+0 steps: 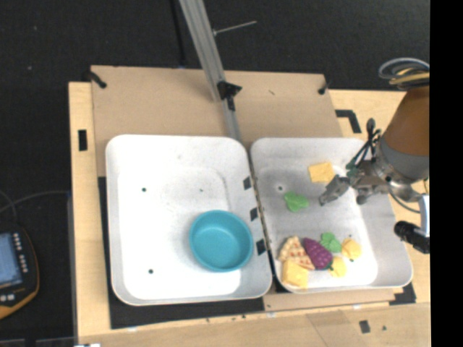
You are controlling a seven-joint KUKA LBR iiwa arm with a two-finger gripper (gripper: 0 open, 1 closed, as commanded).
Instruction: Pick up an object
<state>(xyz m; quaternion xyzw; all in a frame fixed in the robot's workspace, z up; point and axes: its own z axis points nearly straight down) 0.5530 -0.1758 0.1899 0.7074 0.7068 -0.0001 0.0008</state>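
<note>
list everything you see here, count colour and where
left bin: 1, white, left half of the bench
right bin: 1, white, right half of the bench, beside the left bin
bowl: 1, teal blue, near right corner of the left bin
yellow block: 1, yellow, upper middle of the right bin
green piece: 1, green, middle of the right bin
toy food pile: several, yellow, purple and green, near edge of the right bin
handheld pendant: 1, orange and black, far left, off the bench
metal pole: 1, grey, slanting in from the top
arm: 1, grey with orange band, right side
tool: 1, dark grey, over the right bin beside the yellow block
</note>
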